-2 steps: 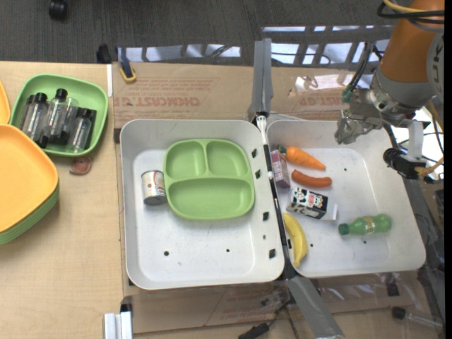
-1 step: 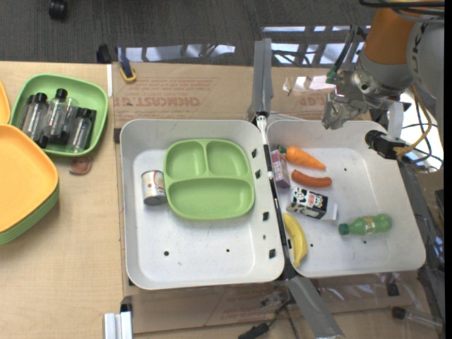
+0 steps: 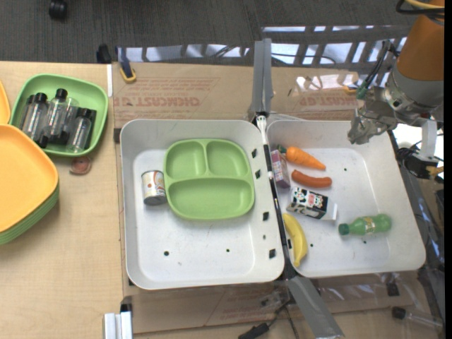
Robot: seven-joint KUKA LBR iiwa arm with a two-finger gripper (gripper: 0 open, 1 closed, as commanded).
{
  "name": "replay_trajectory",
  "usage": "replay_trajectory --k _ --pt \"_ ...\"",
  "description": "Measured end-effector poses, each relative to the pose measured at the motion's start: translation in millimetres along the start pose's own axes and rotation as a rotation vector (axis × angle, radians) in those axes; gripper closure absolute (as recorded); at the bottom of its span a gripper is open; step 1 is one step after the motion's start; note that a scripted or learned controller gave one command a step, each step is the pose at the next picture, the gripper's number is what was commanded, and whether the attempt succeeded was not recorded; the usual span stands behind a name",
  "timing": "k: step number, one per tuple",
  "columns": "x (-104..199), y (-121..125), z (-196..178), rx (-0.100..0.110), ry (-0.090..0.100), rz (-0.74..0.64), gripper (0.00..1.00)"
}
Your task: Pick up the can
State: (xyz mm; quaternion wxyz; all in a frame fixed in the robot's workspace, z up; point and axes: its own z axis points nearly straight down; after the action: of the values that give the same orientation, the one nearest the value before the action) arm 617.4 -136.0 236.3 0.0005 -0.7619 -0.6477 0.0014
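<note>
Whether my gripper (image 3: 361,129) stands open or closed, I cannot tell; it hangs over the right bin's (image 3: 395,260) far right corner. Lying by the left bin's (image 3: 205,263) left wall, the can (image 3: 152,188) touches the green plate (image 3: 210,179), crowding that side

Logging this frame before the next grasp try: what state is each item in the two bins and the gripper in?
can: on its side, left bin, beside the green divided plate
green divided plate: flat, nothing on it
carrot: lying, right bin
sausage: lying below the carrot
carton: lying flat
banana: lying along the left wall
green bottle: on its side, capped
gripper: above right bin's far edge, holding nothing
</note>
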Motion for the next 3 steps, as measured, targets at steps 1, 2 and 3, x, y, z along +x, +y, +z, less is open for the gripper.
replay_trajectory --k 1,2,3 --pt "41.6 32.9 7.6 -0.002 -0.001 -0.125 1.0" --pt "68.7 20.7 27.1 0.002 0.0 -0.103 1.0" --pt "23.7 33.2 38.4 -0.002 -0.001 -0.081 1.0"
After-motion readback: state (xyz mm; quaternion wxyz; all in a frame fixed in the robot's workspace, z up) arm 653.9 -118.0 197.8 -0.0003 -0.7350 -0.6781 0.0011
